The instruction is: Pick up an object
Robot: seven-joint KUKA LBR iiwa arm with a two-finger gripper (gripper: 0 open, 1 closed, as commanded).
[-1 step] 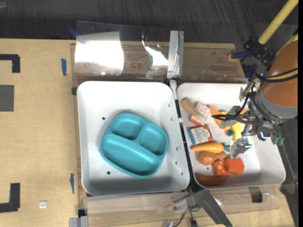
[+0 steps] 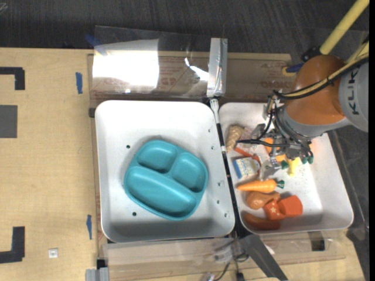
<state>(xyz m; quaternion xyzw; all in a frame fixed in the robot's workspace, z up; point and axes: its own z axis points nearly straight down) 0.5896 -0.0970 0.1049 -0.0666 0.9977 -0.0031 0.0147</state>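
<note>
The right bin [image 2: 328, 206] holds a heap of small toy foods. An orange carrot [image 2: 258, 186] lies across its middle, with a red-orange block [image 2: 287, 206] and a tan rounded piece [image 2: 256, 199] below it. A beige piece [image 2: 234, 136] sits near the bin's top left, and a small blue-and-white packet [image 2: 244, 168] lies below that. My gripper [image 2: 275, 164] hangs low over the middle of this heap, just above the carrot, under the arm's orange band [image 2: 316, 95]. Cables and the wrist hide the fingertips.
The left bin [image 2: 111, 127] carries a teal divided plate [image 2: 167, 177]. A metal divider [image 2: 217, 69] and a clear plastic sheet [image 2: 140, 69] stand behind the bins. Small yellow and green pieces [image 2: 292, 164] lie right of the gripper. Brown bench board [image 2: 41, 174] spreads to the left.
</note>
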